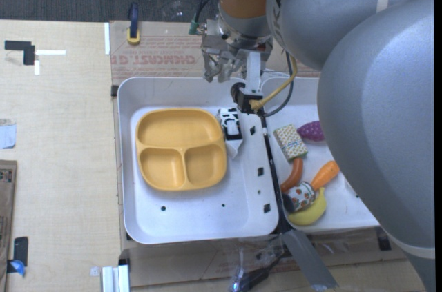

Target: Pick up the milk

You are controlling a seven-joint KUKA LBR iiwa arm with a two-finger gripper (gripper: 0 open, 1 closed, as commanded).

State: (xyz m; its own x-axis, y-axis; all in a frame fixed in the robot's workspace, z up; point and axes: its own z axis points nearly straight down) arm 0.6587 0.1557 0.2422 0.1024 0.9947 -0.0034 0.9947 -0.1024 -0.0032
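Banana (309, 212) and carrots (324, 174) nearest, in the right bin (345, 211), well below-right of the gripper (222, 70). Yellow tray (181, 147) in the left bin (186, 215), below-left of it. Milk (231, 124), black-and-white carton, lies by the tray's right edge, just below the gripper, apart from it. Gripper hangs over the left bin's far rim, fingers slightly spread, nothing between them.

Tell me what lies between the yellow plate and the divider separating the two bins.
In the camera view, the milk carton lies there, at the yellow plate's upper right edge, left of the divider. Lower down, that stretch is bare white bin floor.
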